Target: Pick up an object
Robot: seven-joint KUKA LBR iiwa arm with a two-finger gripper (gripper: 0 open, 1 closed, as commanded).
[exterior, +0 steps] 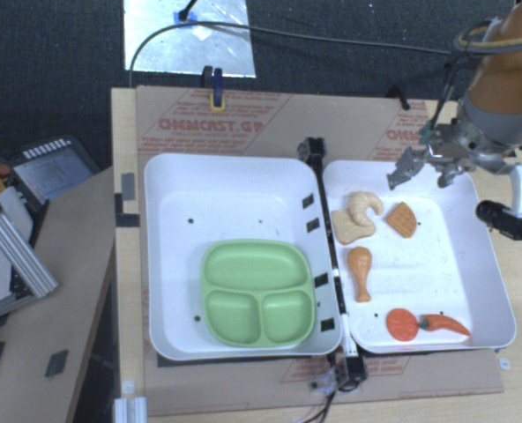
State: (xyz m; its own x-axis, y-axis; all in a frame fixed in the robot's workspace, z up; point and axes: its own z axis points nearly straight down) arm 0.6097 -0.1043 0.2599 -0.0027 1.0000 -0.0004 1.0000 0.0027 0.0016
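Note:
The right bin [473, 263] holds several toy foods. A pale croissant [364, 204] lies on a tan flat piece [351, 227], with an orange waffle-like wedge [402, 218] to their right. Below them lie a chicken drumstick [360, 271], a red tomato [402, 324] and an orange chili pepper [444, 324]. My gripper [427, 171] hangs open over the bin's far edge, above and a little to the right of the wedge, with nothing between its fingers.
A green divided plate [257, 291] lies in the left bin [182, 236]. A black clip [314, 148] sits at the top of the divider between the bins. A black part of the arm [506, 218] juts over the right bin's right rim.

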